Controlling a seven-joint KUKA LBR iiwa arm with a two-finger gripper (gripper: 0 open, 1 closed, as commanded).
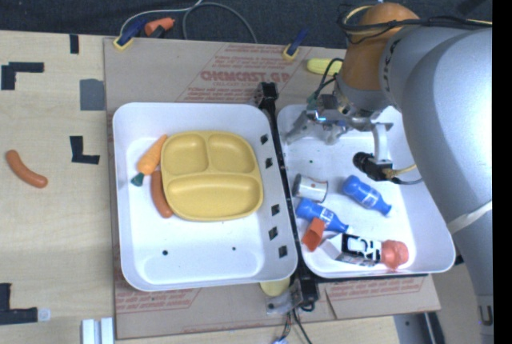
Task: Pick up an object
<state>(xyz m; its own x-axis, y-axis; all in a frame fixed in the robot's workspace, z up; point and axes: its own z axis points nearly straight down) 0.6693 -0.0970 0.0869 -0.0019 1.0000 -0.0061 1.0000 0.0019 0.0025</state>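
Note:
My gripper hangs over the far end of the right bin, below the orange band of the arm. Nothing shows in its grasp. Nearer the camera in that bin lie a small silver can, a blue bottle, a blue piece with an orange end, a black-and-white item and a red ball. All of these sit apart from the gripper, toward the bin's near half.
The left bin holds a yellow divided plate, a carrot and a sausage. Another sausage lies on the bench at far left. A yellow object rests behind the right bin. The arm's grey body covers the right side.

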